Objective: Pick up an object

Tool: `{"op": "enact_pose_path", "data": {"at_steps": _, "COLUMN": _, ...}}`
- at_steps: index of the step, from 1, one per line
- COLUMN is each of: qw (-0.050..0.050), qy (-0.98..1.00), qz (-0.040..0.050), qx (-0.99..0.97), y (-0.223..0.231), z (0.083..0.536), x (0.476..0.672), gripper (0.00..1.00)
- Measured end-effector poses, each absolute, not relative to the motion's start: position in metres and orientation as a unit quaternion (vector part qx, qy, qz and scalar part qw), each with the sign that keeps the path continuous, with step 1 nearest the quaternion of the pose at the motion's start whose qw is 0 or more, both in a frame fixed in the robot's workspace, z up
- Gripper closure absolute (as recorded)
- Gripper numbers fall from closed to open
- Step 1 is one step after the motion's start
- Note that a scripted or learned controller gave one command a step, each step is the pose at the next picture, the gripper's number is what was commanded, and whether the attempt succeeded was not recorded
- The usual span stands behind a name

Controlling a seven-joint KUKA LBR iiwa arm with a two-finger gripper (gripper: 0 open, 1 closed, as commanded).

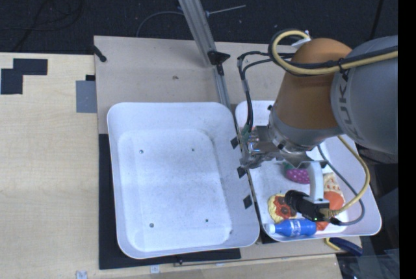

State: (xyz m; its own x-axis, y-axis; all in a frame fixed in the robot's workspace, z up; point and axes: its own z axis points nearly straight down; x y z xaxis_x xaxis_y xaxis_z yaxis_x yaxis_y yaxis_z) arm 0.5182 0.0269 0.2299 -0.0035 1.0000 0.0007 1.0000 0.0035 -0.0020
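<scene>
Camera view, looking down at a slant, and the grey arm with its broad orange band reaches in from the right and hangs over the right shallow white bin. The gripper sits low at that bin's left side, close to the wall it shares with its neighbour. Whether it is spread or pressed together, I cannot tell; the wrist covers it from this angle, and nothing can be seen held in it.

The things to pick from are all in the right bin, clustered toward its near end. There is a small magenta rounded object just beside the gripper, on its right. Nearer the camera lies a red-and-yellow flat piece, and a blue plastic bottle lies on its side against the near rim. An orange-red piece sits further right, partly hidden.

The left shallow white bin sits alongside on the pale wooden bench. A slim aluminium bar slants up behind both bins.
</scene>
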Motion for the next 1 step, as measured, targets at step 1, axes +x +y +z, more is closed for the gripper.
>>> {"op": "enact_pose_path", "data": {"at_steps": 1, "qw": 0.0, "qy": -0.708, "qz": 0.0005, "qx": -0.706, "y": 0.0821, "z": 0.2266, "x": 0.5225, "gripper": 1.0}}
